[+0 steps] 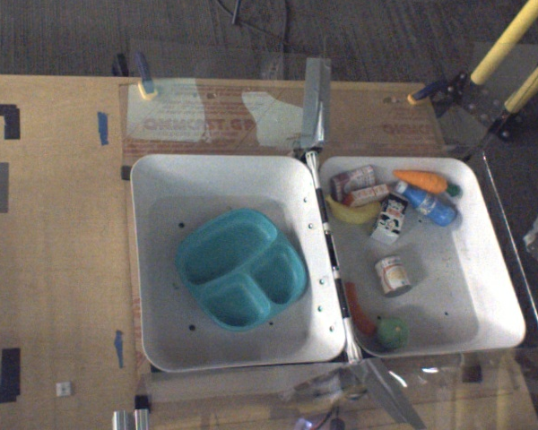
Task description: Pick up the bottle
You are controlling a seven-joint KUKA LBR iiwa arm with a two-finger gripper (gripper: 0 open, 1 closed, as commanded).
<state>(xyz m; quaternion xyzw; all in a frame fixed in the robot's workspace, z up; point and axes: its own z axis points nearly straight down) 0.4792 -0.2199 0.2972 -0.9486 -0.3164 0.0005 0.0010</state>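
The bottle [428,204], blue with a pale cap end, lies on its side in the upper right of the frame, inside the right bin [507,303] near its top wall. It sits in a tight cluster: the orange carrot [421,181] lies just above it, seemingly touching or nearly so, and the small black-and-white carton [390,217] stands just to its left by the cap end. Further left are a yellow banana [351,211] and two reddish packets [359,184]. The crowding is the main risk: a hand coming down over the bottle could land a finger on the carrot or the carton, shoving them aside or closing on the wrong thing. Lying flat and round, the bottle could also roll away from a grip that is off-centre, or slip out if taken at the narrow neck. The bin's top wall is close, so a finger may strike the rim. Lower in the bin, the small can [394,275], the green ball [393,333] and a red piece [358,308] lie well apart from it. The left bin [152,195] holds a teal divided tray [242,269]. The state of the hand I cannot tell.
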